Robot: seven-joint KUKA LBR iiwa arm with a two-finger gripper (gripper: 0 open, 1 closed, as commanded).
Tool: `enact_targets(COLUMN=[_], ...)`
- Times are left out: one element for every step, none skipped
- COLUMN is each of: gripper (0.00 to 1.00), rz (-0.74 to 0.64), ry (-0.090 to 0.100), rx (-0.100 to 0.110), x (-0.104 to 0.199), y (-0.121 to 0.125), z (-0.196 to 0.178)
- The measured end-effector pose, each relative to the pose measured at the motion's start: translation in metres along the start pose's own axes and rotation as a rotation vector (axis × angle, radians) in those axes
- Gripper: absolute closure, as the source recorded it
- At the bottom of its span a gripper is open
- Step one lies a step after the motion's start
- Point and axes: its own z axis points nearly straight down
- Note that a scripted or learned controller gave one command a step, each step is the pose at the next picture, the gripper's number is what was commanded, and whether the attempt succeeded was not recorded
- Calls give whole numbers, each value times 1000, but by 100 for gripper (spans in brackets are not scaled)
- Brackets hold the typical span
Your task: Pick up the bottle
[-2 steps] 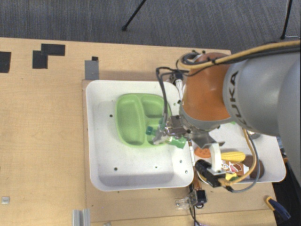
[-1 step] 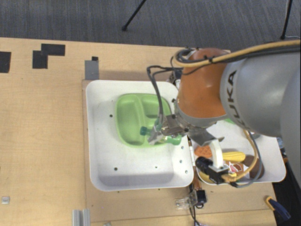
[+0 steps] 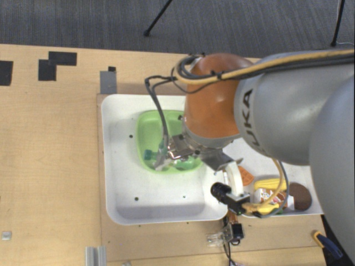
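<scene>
My gripper [image 3: 168, 156] reaches down into the left bin [image 3: 119, 148], over the lower edge of a pale green, bowl-like thing [image 3: 148, 129]. A small teal piece [image 3: 148, 155] sits at that green thing's lower left rim, just left of the gripper. The arm's orange band and grey body cover the bin's right side. In the right bin, a bottle-like thing with a yellow and red label [image 3: 267, 195] lies near the front edge, partly hidden by the arm and apart from the gripper.
A brown rounded thing [image 3: 300, 196] lies to the right of the labelled thing, and an orange piece [image 3: 246, 177] to its left. The left bin's floor is bare white in front of the green thing. Wooden bench surrounds both bins.
</scene>
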Motion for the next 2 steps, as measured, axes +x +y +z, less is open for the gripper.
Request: enact_targets(gripper=[100, 100], rz=[203, 293], ry=[0, 0], rx=[3, -2], x=[45, 27], y=[14, 10], z=[46, -57])
